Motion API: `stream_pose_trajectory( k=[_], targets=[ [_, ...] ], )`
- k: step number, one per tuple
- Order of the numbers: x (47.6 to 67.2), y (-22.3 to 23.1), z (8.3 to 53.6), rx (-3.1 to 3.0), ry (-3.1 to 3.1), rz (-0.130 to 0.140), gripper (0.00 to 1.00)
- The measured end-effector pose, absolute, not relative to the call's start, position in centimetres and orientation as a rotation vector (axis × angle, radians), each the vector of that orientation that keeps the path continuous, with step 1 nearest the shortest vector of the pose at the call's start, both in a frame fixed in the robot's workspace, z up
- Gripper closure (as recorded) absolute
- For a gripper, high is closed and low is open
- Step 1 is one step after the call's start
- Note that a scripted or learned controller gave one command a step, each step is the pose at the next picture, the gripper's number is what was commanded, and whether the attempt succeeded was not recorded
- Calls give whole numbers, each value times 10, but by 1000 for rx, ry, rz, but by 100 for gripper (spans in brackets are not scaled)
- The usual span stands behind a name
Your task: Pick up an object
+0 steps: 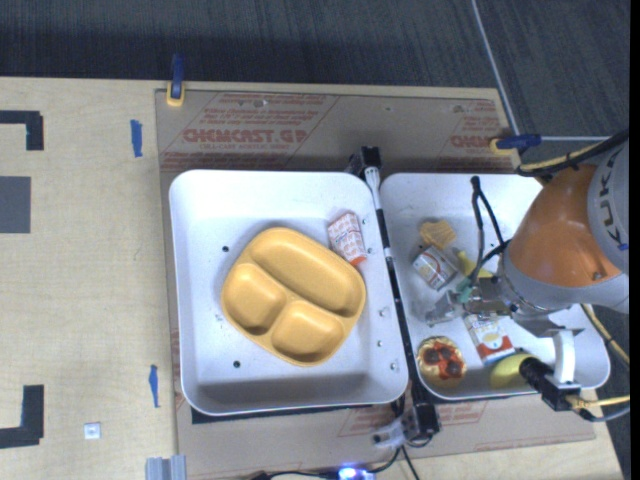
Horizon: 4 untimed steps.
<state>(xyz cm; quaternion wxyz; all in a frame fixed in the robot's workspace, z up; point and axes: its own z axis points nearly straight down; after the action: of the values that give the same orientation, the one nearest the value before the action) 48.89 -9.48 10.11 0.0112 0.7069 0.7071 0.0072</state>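
Orange-banded arm has your end effector down in the right bin's clutter, probably mid-reach; grip state unreadable, so lift and check.

In the left bin, a yellow sectioned tray is taking up the middle, with a small packet beside it; bare floor is running along the bin's walls. The right bin is crowding up: can, pizza toy, packets, with the arm overhanging it.
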Motion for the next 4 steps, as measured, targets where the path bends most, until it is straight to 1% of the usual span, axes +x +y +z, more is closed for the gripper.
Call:
stream_pose_trajectory(
  k=[1, 2, 3, 4],
  targets=[
    [485, -98, 90, 2206, 2207, 16, 0],
    [487, -100, 101, 2203, 2200, 18, 100],
    [487, -99, 101, 2203, 2201, 17, 0],
    [484, -97, 90, 2209, 2203, 12, 0]
  ],
)
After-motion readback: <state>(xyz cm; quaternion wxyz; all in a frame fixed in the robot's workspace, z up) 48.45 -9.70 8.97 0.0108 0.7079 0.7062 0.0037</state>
